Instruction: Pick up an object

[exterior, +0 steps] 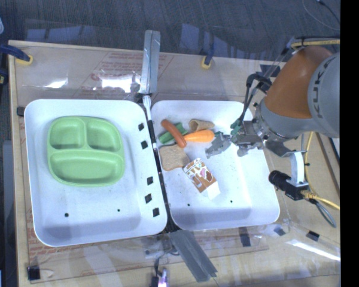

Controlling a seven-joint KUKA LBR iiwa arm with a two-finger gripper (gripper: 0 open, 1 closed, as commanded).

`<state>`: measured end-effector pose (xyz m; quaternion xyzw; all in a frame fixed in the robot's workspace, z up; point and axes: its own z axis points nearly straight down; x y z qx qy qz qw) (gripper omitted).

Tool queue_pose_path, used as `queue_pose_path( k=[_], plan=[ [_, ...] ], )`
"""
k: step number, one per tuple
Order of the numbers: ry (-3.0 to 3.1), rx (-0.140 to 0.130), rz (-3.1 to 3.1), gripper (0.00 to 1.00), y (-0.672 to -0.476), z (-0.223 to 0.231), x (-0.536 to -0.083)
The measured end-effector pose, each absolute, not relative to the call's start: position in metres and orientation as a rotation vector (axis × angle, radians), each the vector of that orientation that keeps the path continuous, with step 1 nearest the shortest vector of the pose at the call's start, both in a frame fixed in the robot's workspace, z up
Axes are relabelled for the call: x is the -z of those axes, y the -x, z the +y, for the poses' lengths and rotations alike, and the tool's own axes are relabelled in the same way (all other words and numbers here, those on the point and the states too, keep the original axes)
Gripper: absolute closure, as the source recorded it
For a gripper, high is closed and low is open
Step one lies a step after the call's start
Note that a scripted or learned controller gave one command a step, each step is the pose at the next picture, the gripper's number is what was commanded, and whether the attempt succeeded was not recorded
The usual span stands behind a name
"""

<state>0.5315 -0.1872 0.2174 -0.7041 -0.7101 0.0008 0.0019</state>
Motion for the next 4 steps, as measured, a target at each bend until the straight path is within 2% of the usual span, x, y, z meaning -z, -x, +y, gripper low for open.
queue_pose_path(
  k=[1, 2, 3, 4],
  plan=[
    [2.218, 0.015, -2.244, 0.0, -0.502, -0.146, -0.113],
    [2.218, 0.014, -2.256, 1.0, -0.504, -0.148, -0.125],
    [2.181, 0.001, -2.26, 1.0, -0.552, -0.07, -0.233],
    [2.181, -0.001, -2.259, 0.0, -0.551, -0.071, -0.233]
  ],
)
